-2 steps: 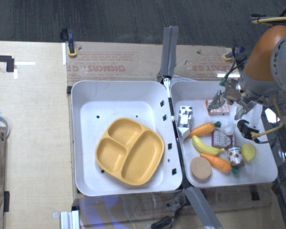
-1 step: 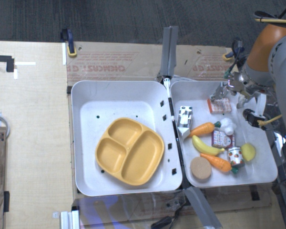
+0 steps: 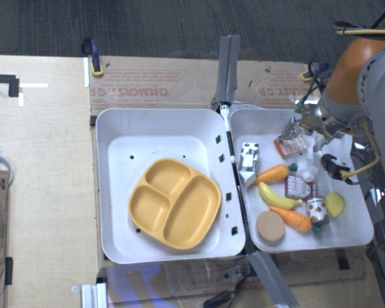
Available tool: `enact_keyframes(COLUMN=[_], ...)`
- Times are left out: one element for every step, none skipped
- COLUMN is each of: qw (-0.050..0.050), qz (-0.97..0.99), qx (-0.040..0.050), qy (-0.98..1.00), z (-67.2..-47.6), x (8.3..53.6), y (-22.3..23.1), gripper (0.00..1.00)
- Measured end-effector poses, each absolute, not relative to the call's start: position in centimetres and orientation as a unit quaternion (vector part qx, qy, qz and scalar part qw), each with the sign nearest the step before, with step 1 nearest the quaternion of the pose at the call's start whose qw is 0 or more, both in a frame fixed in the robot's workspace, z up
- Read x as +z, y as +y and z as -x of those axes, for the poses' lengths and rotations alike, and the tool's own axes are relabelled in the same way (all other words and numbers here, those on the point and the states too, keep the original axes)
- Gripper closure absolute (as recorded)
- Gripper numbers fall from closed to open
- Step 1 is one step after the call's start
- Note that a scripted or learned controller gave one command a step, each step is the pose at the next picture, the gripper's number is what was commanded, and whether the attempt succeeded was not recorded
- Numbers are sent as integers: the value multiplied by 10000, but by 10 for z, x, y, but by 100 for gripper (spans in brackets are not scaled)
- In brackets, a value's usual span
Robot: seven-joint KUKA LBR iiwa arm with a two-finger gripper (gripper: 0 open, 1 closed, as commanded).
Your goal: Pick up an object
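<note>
White plastic forms two shallow bins set side by side on a wooden bench, seen from above at a slant. The left bin (image 3: 115, 172) holds one thing: a yellow plate (image 3: 174, 202) with three compartments, lying flat near the middle. The right bin (image 3: 353, 233) holds a cluster of small toys. Counted: two orange carrots, one upper (image 3: 273, 173) and one lower (image 3: 294, 219); one yellow banana (image 3: 276, 197) between them; one tan round disc (image 3: 270, 227) at the near edge; one small yellow lemon (image 3: 334, 204); one small can (image 3: 316, 209) just beside the lemon; one red-and-white carton (image 3: 298, 187); one silver packet (image 3: 248, 154) by the divider; one orange-red packet (image 3: 290, 145) at the far side. The grey arm with its orange band reaches in from the right, and its gripper (image 3: 306, 133) sits over the far right bin, just beside the orange-red packet. Whether it is spread or pressed together cannot be told.
</note>
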State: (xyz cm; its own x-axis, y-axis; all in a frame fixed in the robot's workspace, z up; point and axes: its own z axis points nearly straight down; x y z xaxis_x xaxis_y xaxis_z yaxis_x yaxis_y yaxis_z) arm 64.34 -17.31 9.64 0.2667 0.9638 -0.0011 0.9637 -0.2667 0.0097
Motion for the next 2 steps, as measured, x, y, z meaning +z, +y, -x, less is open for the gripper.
enact_keyframes(qw=[44,43], qz=[-7956,-7956], qx=[7,5], qy=[6058,6058], z=[-644,-644], x=[105,105], y=[-175,-175], gripper=[100,0])
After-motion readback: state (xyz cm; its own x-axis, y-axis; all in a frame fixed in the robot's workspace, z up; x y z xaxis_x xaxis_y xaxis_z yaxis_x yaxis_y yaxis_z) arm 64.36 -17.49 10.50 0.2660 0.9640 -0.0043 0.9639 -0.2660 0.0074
